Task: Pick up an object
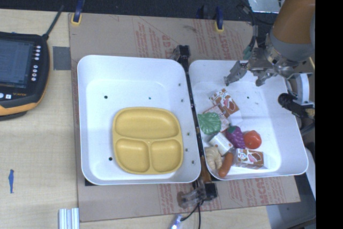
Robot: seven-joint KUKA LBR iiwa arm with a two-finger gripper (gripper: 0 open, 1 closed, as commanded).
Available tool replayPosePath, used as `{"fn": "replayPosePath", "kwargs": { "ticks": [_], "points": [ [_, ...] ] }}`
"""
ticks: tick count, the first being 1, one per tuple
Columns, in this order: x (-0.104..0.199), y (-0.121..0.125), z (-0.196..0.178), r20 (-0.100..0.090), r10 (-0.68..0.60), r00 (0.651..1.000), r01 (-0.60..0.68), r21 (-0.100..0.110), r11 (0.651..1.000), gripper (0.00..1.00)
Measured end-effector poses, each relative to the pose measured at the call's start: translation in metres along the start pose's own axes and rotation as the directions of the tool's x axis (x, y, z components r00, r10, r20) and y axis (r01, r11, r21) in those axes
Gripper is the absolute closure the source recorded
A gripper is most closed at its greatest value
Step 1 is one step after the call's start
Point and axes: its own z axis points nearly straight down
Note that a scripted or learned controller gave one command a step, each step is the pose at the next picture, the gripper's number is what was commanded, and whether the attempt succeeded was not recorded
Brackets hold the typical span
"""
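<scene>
My gripper (245,79) hangs over the back of the right bin (278,115), its two fingers spread open with nothing between them. Below it in that bin lie toy foods: a brown snack packet (224,102), a green leafy piece (209,123), purple grapes (235,135), a red tomato (252,139), a white block (220,142), a carrot (225,164), a beige piece (213,156) and a small printed carton (250,157). The snack packet is the nearest item, just in front and left of the fingertips.
The left bin (96,78) bears a yellow divided plate (148,140). A teach pendant (21,72) lies at the bench's far left. Clamps sit between the bins at the back (183,53) and front (198,193).
</scene>
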Motion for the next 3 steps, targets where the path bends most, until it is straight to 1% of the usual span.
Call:
{"fn": "replayPosePath", "kwargs": {
  "ticks": [1,2,3],
  "points": [
    [-0.013,0.019,0.105,0.001,0.001,1.0,-0.001,-0.017,1.0,0.0],
    [-0.009,0.003,0.11,0.006,0.002,1.0,-0.002,-0.038,0.999,0.0],
    [-0.017,-0.018,0.111,0.004,0.0,1.0,0.001,-0.037,0.999,0.0]
  ]
}}
